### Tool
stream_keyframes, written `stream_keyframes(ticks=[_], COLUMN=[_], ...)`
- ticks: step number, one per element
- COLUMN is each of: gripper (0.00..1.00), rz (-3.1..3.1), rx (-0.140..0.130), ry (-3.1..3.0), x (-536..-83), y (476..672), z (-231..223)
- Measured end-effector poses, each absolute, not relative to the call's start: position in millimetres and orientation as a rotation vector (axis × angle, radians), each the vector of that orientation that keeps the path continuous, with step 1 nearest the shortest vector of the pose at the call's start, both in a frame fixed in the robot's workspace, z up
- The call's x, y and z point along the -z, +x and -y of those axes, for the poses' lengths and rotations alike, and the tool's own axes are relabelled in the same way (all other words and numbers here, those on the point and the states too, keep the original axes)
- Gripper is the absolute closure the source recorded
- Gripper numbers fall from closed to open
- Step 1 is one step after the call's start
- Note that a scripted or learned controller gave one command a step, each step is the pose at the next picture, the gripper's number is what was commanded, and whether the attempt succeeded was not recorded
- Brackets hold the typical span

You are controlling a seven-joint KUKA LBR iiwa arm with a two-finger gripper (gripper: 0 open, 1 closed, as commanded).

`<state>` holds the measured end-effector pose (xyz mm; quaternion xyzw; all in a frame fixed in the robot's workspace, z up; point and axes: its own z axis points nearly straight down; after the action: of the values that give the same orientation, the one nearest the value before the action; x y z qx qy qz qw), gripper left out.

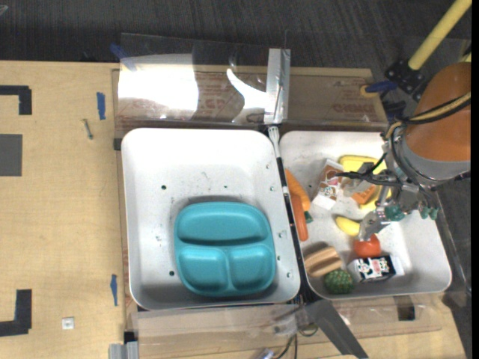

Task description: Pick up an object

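Camera view: two white bins sit side by side on the bench. The left bin [142, 163] carries a teal divided tray [223, 247] toward its near end, lying flat with its compartments facing up. The right bin [434, 271] is crowded with small toy items, which gives a grasping program plenty of candidates close together. The arm [441, 126] reaches in from the right and hangs over this bin, with its gripper [376, 219] lowered among the clutter. Just beneath it lies a small red object [367, 247], the likeliest target of the pick, touching or nearly touching a black-and-white carton [374, 268]. Near them are a yellow banana-like piece [346, 224], a green round item [338, 280], a tan block [322, 259] and an orange carrot-shaped piece [298, 200] along the bin's left wall. How far the gripper is spread, or whether it has hold of anything, I cannot tell; nothing looks lifted clear, so in my judgement the pick is not yet done
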<state>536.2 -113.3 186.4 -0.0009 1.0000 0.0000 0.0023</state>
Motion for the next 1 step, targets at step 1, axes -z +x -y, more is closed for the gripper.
stream_keyframes(ticks=[1], gripper=[0.00], rz=[-3.128], rx=[0.002], ry=[-0.153], x=[-90.1], y=[522.4], z=[103.4])
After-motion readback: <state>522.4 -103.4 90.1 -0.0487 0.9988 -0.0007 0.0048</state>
